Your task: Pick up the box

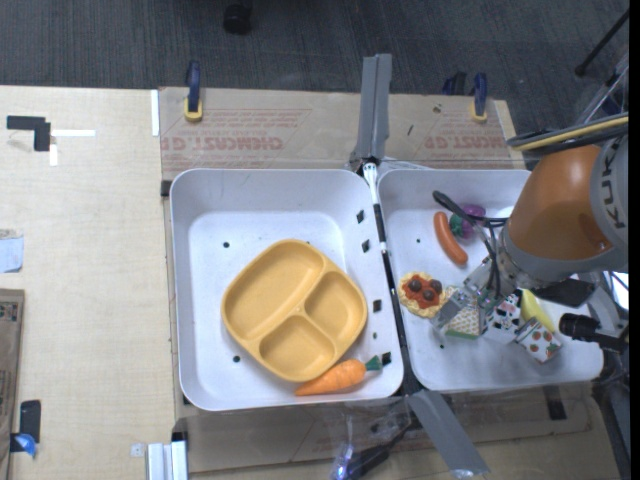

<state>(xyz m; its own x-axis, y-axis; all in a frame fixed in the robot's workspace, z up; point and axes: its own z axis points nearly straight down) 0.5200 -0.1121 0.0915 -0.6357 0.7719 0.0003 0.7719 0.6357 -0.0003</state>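
1. The gripper (478, 303) hangs low in the right bin (420, 368), near its front edge, so I judge this the reach-and-grasp step.
2. Its opening can't be judged.
3. The box (537, 342) lies by the front right corner, long axis slanting toward that corner.
4. Next: shift right, align, close.

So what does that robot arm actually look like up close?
The arm is a rounded grey body with a broad orange band above the wrist and dark lettering on its grey shell at the right edge. Its gripper is slim, dark metal.
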